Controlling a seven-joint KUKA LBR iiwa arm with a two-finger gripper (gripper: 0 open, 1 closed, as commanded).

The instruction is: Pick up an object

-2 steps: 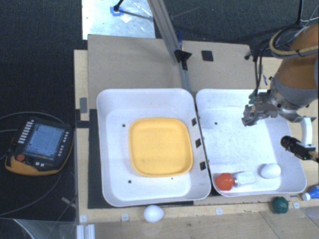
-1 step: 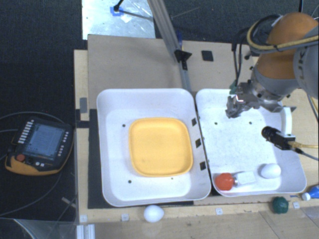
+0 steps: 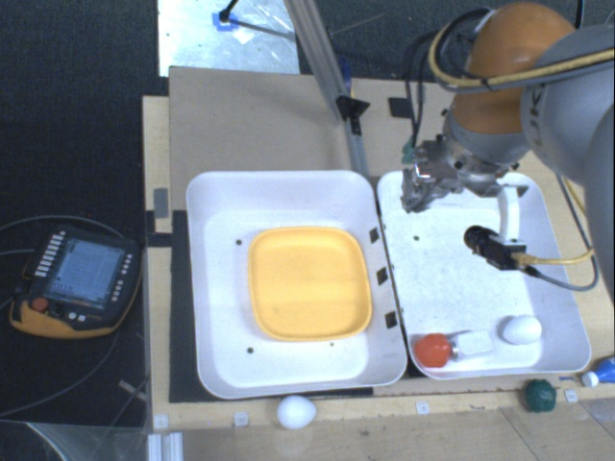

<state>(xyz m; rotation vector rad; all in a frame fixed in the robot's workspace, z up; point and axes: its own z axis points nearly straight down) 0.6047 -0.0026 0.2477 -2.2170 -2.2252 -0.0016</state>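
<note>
Three candidates in right bin (image 3: 553,257) near edge: red ball (image 3: 432,350), white block (image 3: 474,344), white egg (image 3: 521,329). Pincer (image 3: 418,192) hovers far-left corner, well apart; finger state unclear. Risk: round shapes roll, slip against wall.

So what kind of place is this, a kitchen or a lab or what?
Most likely a robotics lab test bench, not a kitchen. A grey industrial arm reaches over two white bins, a teach pendant lies beside them, and a yellow tray and small test objects sit in the bins.
</note>
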